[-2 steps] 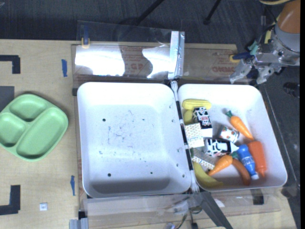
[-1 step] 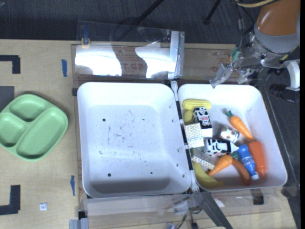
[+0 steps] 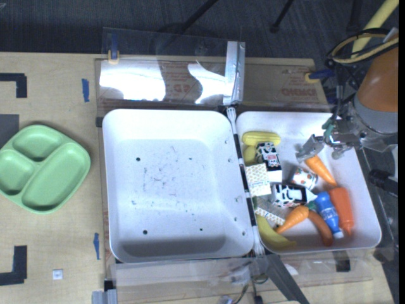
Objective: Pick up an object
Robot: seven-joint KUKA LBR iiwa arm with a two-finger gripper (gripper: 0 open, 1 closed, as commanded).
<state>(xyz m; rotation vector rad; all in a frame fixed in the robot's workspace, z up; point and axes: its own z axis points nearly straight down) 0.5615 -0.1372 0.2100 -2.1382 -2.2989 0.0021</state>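
Arm enters from the right edge of the frame, orange band showing at upper right. Gripper (image 3: pixel 314 145) sits over the upper right part of the right bin (image 3: pixel 370 236), just above the toy pile. Can't tell its state; the tip is a grey blur against the white.

Right bin holds all the clutter:
- yellow banana-like piece (image 3: pixel 259 138) near the top left of that bin
- small black-and-white block (image 3: pixel 270 155) just below it
- orange carrot (image 3: pixel 319 169) directly under the gripper tip, not visibly pinched
- black-and-white cow-pattern item (image 3: pixel 289 196) mid-bin
- blue bottle (image 3: pixel 328 213) lower right, between a second carrot (image 3: pixel 293 219) and an orange piece (image 3: pixel 342 208)
- banana (image 3: pixel 271 233) along the bottom left wall

Left bin (image 3: pixel 126 128) is bare white, only scuff marks and small holes.

Green divided plate (image 3: pixel 42 168) rests on the bench (image 3: pixel 50 81) at the left of the frame, well apart from both bins.
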